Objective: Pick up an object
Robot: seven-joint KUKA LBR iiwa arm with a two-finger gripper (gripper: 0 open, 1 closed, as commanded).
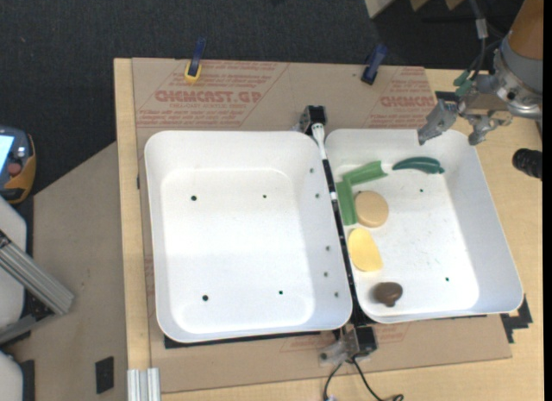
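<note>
Jaws stood apart, clamping nothing, on the grey two-finger gripper (454, 131) above the right shallow white bin's (487, 244) 1 o'clock corner. Inside lay 5 objects: a bent light-green plastic piece (352, 188), dark-green curved piece (419, 165), tan round disc (373, 209), yellow oval (366, 250) and brown lump (388, 293) toward 6 o'clock.

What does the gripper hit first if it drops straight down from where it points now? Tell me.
Probably bare floor at the far right of the right bin. The gripper, fingers spread, hangs over that bin's top edge; the dark green piece lies just beside the line. Depth is unclear.
</note>
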